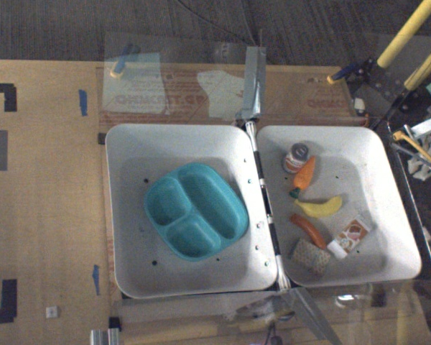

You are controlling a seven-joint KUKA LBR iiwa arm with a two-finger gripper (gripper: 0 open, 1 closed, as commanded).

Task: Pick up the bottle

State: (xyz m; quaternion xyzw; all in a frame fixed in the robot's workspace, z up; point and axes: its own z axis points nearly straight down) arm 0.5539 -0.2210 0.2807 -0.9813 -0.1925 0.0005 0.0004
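Note:
The bottle (297, 157) is small, with a dark grey cap and a white and orange body. It stands in the far left part of the right bin (399, 214), close to the divider between the bins. An orange toy carrot (304, 176) lies right against its near side.
The right bin also holds a yellow banana (320, 206), a red sausage-like piece (307, 228), a small carton with a white cap (350, 237) and a brownish lump (310, 256). A teal divided plate (195, 210) lies in the left bin (122, 192). Yellow-handled clamps (409, 27) stand at the far right.

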